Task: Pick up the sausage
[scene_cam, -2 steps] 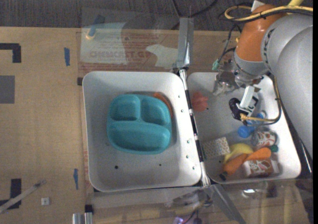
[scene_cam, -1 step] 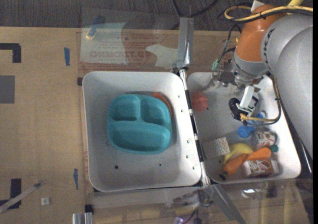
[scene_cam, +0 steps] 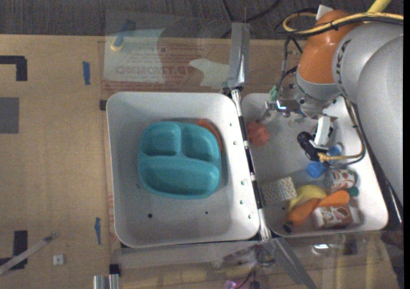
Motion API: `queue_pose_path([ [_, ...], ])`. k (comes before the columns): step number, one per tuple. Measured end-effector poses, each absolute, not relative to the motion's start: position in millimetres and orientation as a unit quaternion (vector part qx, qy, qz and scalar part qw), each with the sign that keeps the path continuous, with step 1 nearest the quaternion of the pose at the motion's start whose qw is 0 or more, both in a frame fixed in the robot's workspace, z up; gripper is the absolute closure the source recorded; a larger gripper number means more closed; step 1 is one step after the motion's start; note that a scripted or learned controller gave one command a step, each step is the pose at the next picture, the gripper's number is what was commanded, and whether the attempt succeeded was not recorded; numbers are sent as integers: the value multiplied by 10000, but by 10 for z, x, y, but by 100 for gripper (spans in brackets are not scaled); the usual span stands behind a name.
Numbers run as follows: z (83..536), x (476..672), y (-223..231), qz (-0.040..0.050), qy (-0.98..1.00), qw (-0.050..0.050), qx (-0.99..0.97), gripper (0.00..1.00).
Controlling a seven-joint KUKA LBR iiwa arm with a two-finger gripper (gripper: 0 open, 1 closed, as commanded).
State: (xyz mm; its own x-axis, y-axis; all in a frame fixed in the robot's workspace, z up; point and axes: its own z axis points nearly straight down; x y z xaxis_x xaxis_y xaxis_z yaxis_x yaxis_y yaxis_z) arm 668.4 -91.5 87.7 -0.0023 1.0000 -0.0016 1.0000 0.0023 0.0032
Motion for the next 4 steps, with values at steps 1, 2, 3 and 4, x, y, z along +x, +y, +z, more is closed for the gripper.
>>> queue_pose_path([
  [1,1004,6703,-916,27,7078,41,7064,100],
  [2,1001,6702,-915,26,7078,39,7064,0],
  [3,882,6569,-913,20,7772,19,6293,0],
  [4,1007,6585,-934,41,7757,46,6311,100],
])
